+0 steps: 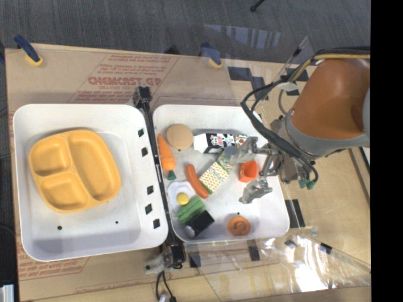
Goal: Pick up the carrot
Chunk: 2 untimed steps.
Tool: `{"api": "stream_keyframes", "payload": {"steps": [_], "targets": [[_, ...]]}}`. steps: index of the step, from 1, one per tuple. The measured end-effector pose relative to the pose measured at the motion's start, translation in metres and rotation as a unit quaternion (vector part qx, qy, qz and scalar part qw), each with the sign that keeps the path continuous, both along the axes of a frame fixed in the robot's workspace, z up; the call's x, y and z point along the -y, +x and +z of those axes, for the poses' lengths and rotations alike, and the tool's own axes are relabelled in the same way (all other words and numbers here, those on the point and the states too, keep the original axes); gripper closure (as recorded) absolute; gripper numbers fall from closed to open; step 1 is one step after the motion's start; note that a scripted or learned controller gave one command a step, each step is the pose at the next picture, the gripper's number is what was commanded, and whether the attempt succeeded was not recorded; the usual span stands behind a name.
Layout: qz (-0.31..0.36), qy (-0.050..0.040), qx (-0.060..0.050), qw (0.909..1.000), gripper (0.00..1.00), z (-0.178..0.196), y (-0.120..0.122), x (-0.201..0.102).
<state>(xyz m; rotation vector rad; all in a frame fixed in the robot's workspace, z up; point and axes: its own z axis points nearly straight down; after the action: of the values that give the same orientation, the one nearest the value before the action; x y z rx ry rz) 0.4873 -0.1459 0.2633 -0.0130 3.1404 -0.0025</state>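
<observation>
orange and tapered, the carrot [166, 154] lies along the left wall of the right bin [277, 214], just below a tan round bun [179, 136] and apart from my gripper [254, 190]. my gripper hangs over the right side of that bin, near a small orange cup [248, 170], and i cannot tell how it is set or whether it has hold of anything. a yellow divided tray [73, 169] sits in the left bin [38, 238].

Yellow tray [73, 170], sausage [196, 180], egg [182, 198]
</observation>
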Motion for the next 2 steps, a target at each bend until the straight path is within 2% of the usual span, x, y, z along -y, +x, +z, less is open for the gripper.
{"api": "stream_keyframes", "payload": {"steps": [1,2], "targets": [[-0.097,0.0008,0.000,0.9953,0.00,-0.042,0.042,-0.007],[-0.084,0.0027,-0.003,0.9965,0.00,-0.114,0.106,-0.057]]}}
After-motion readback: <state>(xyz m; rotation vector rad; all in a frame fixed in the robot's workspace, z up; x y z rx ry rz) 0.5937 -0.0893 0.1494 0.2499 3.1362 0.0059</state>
